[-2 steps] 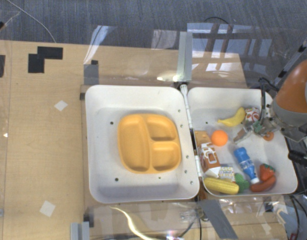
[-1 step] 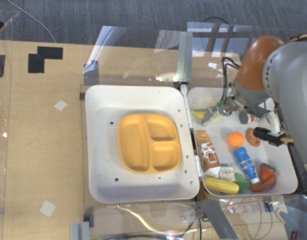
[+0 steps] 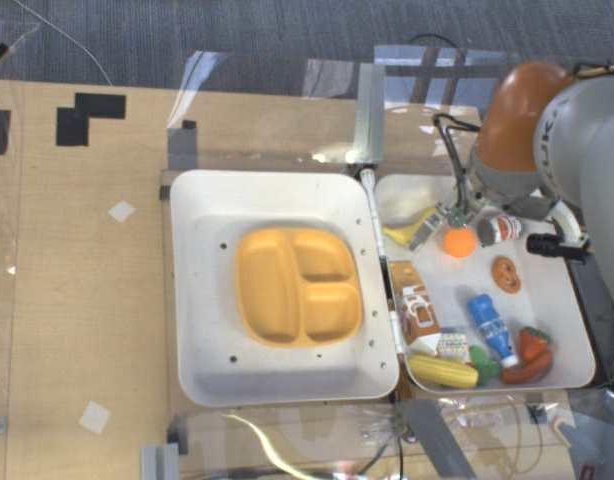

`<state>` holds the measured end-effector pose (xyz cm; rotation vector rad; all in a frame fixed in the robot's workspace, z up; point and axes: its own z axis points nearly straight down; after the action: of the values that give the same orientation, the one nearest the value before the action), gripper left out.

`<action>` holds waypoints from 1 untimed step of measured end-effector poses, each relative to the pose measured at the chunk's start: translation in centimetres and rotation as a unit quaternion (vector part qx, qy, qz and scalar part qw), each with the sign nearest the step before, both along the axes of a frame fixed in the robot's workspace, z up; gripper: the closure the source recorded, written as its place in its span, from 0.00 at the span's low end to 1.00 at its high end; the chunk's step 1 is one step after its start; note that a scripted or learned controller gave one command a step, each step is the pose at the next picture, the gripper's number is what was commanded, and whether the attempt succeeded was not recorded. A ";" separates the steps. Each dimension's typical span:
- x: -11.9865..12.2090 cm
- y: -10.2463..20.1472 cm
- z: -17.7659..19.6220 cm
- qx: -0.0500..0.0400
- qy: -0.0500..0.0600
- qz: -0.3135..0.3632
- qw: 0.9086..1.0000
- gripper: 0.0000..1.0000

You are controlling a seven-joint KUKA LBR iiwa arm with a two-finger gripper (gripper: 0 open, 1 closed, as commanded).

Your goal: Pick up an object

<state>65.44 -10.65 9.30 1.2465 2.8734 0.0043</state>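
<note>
While claw (image 3: 455, 214) hovers: 2 bins (image 3: 287, 193), 1 tray (image 3: 297, 286), 1 orange ball (image 3: 460, 241).

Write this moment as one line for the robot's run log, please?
arm: over right bin | gripper: near orange ball, banana | left bin: yellow divided tray | pick: not yet done
</note>
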 end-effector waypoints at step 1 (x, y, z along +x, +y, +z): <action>0.3 0.2 1.4 -0.001 -0.005 0.003 1.000 1.00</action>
<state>65.76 -10.49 10.70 1.2330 2.8683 0.0087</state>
